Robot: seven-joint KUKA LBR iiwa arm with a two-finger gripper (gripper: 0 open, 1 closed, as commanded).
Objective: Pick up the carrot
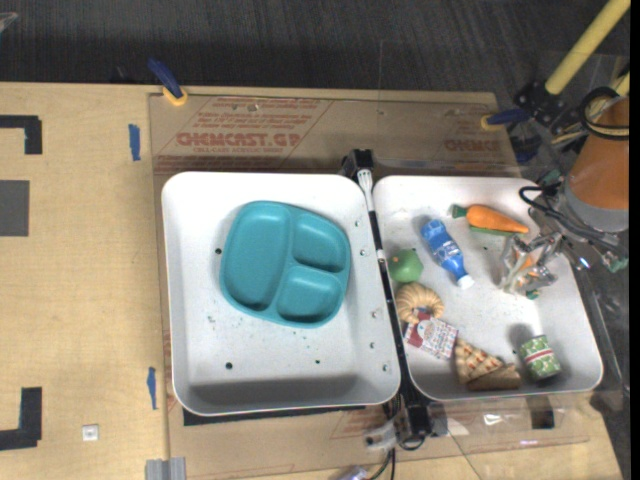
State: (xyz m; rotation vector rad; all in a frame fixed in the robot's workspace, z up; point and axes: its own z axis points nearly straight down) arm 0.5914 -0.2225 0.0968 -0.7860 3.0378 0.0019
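Observation:
The carrot [492, 219], orange with a green stem end, lies on its side at the back of the right bin [580, 368], pointing right. My gripper [527, 265] hangs low over the bin floor just in front of and to the right of the carrot, a short gap away from it. Its fingers [513, 261] stand apart with nothing between them. The grey arm with its orange band [603, 173] comes in from the right above the gripper.
Also in the right bin are a blue bottle [445, 251], a green piece [405, 266], a braided tan item [418, 301], a red-and-white packet [433, 337], a waffle-like wedge [482, 364] and a small green can [540, 356]. A teal divided plate [285, 261] sits in the left bin [190, 348].

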